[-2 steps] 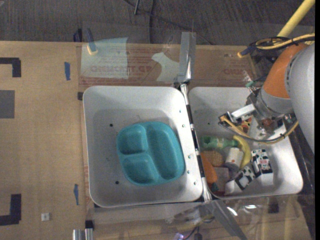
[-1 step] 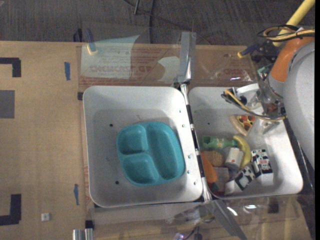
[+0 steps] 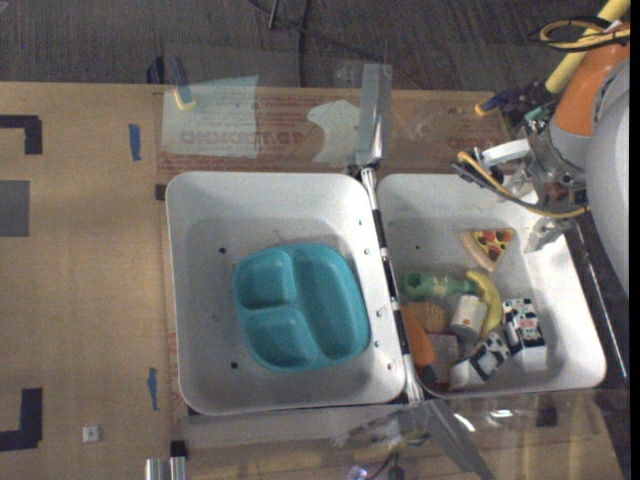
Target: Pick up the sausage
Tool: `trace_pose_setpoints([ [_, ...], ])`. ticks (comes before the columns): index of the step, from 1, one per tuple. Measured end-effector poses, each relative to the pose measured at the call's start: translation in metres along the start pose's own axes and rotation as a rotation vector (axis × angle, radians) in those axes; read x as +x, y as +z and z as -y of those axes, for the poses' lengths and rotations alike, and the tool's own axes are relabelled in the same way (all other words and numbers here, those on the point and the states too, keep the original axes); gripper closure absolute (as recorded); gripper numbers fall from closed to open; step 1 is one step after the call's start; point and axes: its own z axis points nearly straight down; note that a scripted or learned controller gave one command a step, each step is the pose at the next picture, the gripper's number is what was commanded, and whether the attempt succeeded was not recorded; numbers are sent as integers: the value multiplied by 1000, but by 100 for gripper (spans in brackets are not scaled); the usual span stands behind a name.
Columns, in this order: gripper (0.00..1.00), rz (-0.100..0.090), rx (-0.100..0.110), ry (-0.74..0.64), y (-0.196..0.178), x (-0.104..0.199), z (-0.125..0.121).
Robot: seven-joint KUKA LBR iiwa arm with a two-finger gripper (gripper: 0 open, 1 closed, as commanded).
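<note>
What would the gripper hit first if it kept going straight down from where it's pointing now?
Probably bare floor of the right bin near its far right corner. The gripper hangs by the pizza slice toy, just right of it, so it might clip that; depth is unclear from this slanted view.

On my feed both bins (image 3: 200, 208) read plain white. The divided plate (image 3: 300, 308) is solid teal. I see a yellow banana (image 3: 490, 301), a green bottle (image 3: 432, 287), an orange carrot (image 3: 420, 345), and a pizza slice (image 3: 490, 245) (tan crust, red and dark spots). Two cartons (image 3: 522, 325) are black-and-white patched. The bench (image 3: 80, 288) is tan with blue tape.
</note>
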Motion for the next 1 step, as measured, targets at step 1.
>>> trace_pose_setpoints([
  [1,0,-13,-13,2,47,15,35],
])
